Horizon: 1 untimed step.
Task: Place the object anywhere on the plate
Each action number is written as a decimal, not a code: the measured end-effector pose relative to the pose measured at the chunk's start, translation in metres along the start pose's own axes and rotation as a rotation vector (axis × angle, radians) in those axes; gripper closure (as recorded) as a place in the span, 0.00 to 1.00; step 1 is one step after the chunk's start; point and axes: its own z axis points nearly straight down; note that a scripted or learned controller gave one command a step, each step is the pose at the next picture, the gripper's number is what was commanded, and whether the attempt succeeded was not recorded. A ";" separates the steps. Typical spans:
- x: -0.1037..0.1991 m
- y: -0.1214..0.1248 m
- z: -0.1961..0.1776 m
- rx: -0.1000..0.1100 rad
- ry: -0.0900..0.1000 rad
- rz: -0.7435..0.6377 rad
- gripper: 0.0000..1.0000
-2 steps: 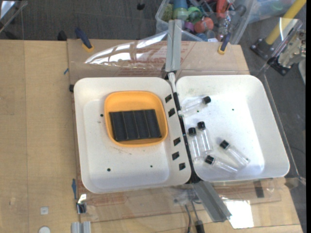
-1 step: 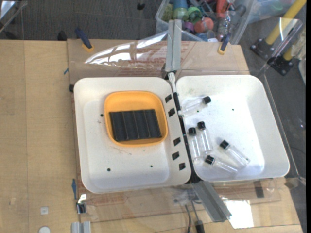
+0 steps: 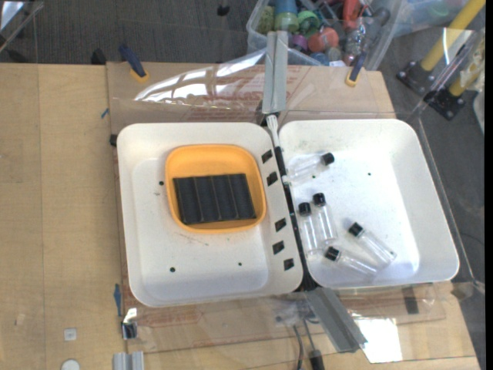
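In the left white bin, the orange plate sits a little above the bin's middle, toward its upper right. A black ribbed block lies flat on the plate, covering most of its lower half. In the right white bin, five clear vials with black caps are scattered: one toward the upper left, the rest in a loose group lower down, near the divider. Both bins rest on the wooden bench. At the top of the frame stands a clear tub of coloured toys.

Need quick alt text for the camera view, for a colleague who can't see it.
An orange plate holding a black ribbed block sits in the left white bin. The right white bin holds several clear vials with black caps.
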 end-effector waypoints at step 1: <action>0.000 0.000 0.000 -0.001 -0.001 -0.374 1.00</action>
